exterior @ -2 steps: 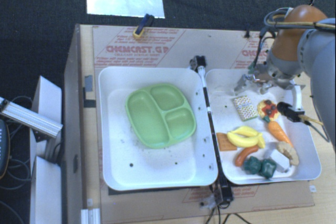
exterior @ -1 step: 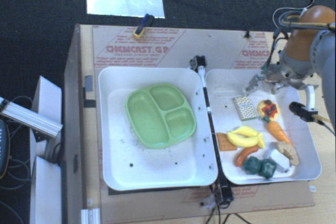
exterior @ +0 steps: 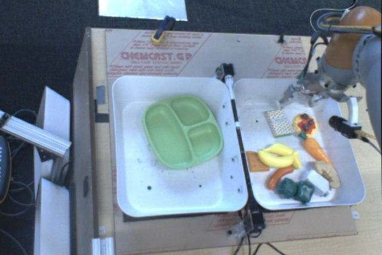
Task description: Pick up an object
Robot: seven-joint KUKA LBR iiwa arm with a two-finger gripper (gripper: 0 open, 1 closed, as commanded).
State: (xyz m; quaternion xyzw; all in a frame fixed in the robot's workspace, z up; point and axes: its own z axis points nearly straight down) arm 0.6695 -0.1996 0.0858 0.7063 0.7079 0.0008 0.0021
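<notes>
Here my gripper (exterior: 303, 92) hangs over the far part of the right bin (exterior: 358, 188), its fingers spread apart and holding nothing. The small checkered square (exterior: 279, 123) lies on the bin floor just beside them, toward the near side, not between them.

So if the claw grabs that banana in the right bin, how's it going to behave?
The banana looks like smooth moulded plastic, so probably stiff, light and a bit slippery. Its curved shape may rock or swivel when nudged, and it leans on the sausage, which could shift too.
</notes>
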